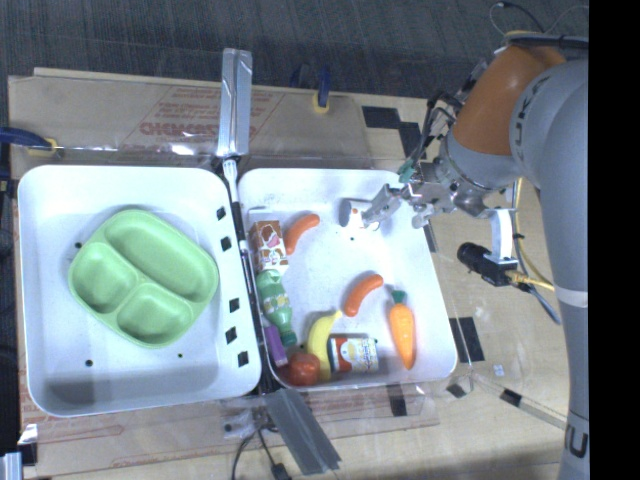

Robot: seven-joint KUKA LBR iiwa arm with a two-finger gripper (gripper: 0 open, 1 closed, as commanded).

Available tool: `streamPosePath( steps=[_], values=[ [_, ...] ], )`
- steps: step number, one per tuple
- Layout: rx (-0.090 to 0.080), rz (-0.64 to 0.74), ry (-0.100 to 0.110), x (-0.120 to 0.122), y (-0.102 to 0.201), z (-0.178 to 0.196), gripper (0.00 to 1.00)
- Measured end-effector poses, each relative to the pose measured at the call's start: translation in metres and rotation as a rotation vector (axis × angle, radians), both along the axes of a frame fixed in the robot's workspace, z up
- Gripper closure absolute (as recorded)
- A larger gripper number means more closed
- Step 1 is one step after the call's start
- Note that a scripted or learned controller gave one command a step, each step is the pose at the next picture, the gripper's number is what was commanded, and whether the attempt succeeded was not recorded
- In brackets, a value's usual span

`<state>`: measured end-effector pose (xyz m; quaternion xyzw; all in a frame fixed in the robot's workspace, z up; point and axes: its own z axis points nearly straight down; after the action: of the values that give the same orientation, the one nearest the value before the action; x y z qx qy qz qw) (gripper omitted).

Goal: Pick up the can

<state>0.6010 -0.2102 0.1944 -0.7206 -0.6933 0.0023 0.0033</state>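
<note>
fingers (383,205) of the gripper (362,214) stand slightly apart with nothing between them, hovering at the right bin's (425,268) 12 o'clock edge. can (352,354) lies on its side at 6 o'clock, touching a banana (321,334), a carrot (401,333) at its 2 o'clock.

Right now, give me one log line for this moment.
phase: approach | gripper: upper right bin, above floor, holding nothing | can: lying at near wall, untouched
</note>
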Motion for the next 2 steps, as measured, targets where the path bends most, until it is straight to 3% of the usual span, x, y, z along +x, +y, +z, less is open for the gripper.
streamPosePath(
  steps=[1, 2],
  values=[
    [-0.002, -0.289, 0.0, 0.0553, 0.0051, -0.0671, 0.0],
    [-0.001, -0.279, 0.008, 0.0558, 0.0079, -0.061, 1.0]
  ],
)
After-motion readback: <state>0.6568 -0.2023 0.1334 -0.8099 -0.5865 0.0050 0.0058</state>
